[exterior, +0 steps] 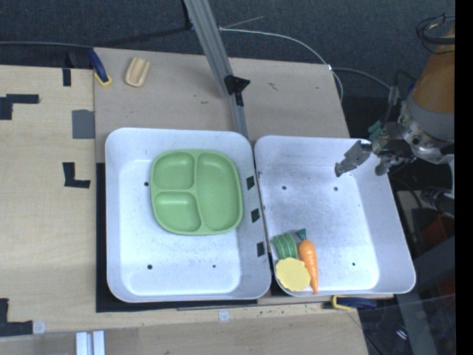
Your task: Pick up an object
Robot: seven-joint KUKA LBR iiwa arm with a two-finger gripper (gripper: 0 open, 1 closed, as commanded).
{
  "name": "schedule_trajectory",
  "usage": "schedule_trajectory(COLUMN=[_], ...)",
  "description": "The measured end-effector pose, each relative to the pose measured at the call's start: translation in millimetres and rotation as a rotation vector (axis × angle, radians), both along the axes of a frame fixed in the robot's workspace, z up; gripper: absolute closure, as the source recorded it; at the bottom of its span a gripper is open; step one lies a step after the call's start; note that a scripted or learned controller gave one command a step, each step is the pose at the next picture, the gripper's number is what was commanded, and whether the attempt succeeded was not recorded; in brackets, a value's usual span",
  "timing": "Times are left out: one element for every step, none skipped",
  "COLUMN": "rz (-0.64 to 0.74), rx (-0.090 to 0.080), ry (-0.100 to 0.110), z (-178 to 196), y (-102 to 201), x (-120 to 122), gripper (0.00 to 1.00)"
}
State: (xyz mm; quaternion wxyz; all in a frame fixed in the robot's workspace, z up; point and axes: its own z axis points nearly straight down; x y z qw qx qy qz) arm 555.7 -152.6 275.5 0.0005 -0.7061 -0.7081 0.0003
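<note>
Two shallow white bins sit side by side on the desk (185,80). Left bin (126,265) holds a green divided plate (196,191), three compartments, lying flat in the upper middle of the bin floor. Right bin (369,220) holds a small cluster at its lower left corner: a yellow round piece (293,274) nearest the front rim, an orange carrot (310,264) lying along its right side and touching it, and a green ribbed item (285,244) just behind both. All three lie on the bin floor, untouched. The arm enters from the right, orange band above the wrist, with the claw (363,158) over the upper right part of the right bin, near its rim and well apart from the cluster. Claw fingers are spread, one dark finger (350,159) pointing toward the bin's middle, nothing between them. On the desk behind the bins, a small tan block (137,72) lies near a blue and yellow clip (100,68). A grey pole (212,39) slants down to the gap between the bins.
</note>
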Motion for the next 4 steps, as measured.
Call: schedule_trajectory(rz=[0.000, -0.001, -0.001, -0.001], rx=[0.000, -0.001, 0.000, 0.000], ry=[0.000, 0.004, 0.007, 0.006], z=[0.0, -44.1, -106.8, -159.1], y=[-0.1, 1.6, 5.8, 4.8], x=[0.0, 3.2, 7.3, 15.6], gripper=[0.00, 0.00, 0.00, 0.00])
